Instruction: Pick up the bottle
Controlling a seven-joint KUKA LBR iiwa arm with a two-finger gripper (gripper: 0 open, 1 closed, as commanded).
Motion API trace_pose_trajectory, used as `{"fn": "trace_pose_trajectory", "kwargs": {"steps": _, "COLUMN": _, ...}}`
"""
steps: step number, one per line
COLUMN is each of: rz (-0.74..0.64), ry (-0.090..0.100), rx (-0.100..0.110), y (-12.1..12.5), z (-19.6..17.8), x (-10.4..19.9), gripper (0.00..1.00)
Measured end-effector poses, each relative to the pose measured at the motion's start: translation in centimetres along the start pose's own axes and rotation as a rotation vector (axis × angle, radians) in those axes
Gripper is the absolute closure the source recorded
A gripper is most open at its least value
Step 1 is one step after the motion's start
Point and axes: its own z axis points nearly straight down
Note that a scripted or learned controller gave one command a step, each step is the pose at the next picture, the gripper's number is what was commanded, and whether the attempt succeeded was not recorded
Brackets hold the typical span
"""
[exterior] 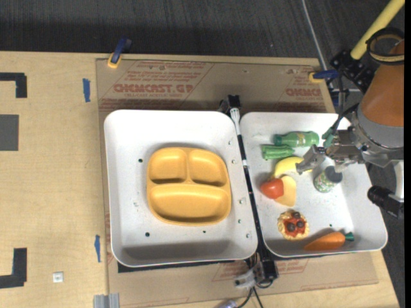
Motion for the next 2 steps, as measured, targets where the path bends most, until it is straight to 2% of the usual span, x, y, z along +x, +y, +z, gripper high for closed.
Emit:
{"fn": "trace_pose_trajectory", "kwargs": {"steps": 1, "rz": -0.219, "ry": -0.002, "rx": -0.004, "y": 6.4, "z": 5.2, "x": 0.3, "gripper": 0.0}}
{"fn": "trace_pose_trajectory", "kwargs": {"steps": 2, "rz": -0.192, "ry": -0.002, "rx": -0.005, "y": 9.0, "z": 5.3, "x": 4.4, "gripper": 0.0}}
